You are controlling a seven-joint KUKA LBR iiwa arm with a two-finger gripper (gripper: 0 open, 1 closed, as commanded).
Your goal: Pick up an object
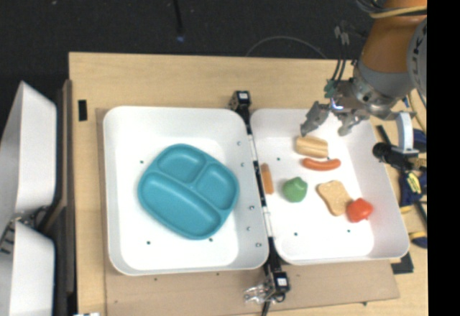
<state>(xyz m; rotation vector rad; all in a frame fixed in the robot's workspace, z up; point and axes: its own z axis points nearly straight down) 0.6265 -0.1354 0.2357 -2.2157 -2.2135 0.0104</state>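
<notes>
The landmark is the right bin [384, 235], the white tray holding the toy food. Nearest the camera, its front rim and the floor just behind that rim are bare, leaving open room along the near side. Next back sit 3 pieces in a loose row: a red tomato [359, 210] toward the bin's right wall, a tan bread slice [334, 197] touching or just beside it, and a green pepper [293, 189] near the bin's middle. An orange carrot stick [267, 179] lies lengthwise just inside the bin's left wall. Farther back, a red sausage [320, 163] lies flat, and a bun [311, 146] sits just behind it, the 2 close together. The bin's far right corner is bare white.

The gripper [332, 119] hangs above the bin's far edge, just behind the bun. Its 2 fingers [313, 119] are spread apart, pointing down, with nothing between them and touching nothing visible.

Left of the right bin, the left bin [115, 164] holds a teal divided plate [188, 191], with free white margin all around it.
</notes>
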